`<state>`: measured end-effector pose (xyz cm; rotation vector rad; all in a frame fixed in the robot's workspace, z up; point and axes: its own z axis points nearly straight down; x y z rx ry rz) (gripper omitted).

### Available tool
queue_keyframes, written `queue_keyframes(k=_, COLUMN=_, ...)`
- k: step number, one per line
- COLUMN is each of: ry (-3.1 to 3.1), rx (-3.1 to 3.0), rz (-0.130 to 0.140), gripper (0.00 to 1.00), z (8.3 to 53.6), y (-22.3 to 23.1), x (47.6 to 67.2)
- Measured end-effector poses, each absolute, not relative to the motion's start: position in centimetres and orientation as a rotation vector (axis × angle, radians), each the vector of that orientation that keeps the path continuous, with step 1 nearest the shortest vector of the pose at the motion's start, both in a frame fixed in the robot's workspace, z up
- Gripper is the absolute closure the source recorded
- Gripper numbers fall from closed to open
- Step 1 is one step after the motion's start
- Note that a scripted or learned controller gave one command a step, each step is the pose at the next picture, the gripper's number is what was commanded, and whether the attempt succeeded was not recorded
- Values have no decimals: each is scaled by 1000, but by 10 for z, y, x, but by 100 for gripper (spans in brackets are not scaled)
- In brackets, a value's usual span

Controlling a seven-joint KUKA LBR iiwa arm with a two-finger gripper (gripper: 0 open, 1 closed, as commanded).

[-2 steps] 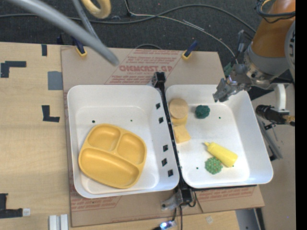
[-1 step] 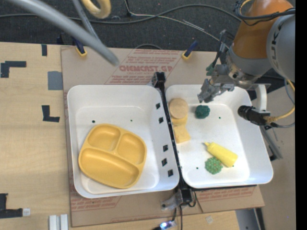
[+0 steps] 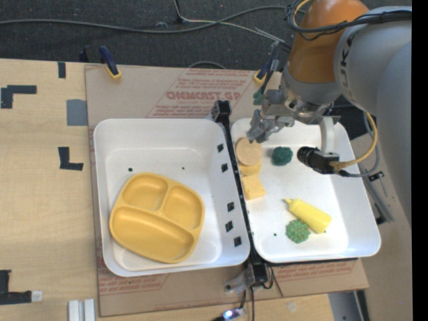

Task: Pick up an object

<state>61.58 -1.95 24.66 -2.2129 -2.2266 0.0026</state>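
Arm reaches in over the right bin; gripper is low at that bin's far-left corner, beside the divider between the bins. Jaw state: cannot tell, the tips are small and merge with the wrist hardware above them. Nothing visible between them, so no grasp is logged. Directly below the jaws, and apparently just touching or nearly so, lies a round tan disc, the likeliest target; just past it, nearer the camera, a pale yellow block. To the jaws' arm side, near, a dark green ball. Well apart, toward the near edge, a yellow bottle-shaped piece with a lighter green ball touching it. Left bin holds a yellow divided tray, across the divider from the jaws. Progress, as judged: approach made, pick not done. Remaining: close on the disc, lift clear.
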Motion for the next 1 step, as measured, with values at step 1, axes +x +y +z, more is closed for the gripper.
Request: queue_keyframes(k=1, ry=-2226, rx=-2215, rz=2, gripper=100, z=231, y=25, x=630)
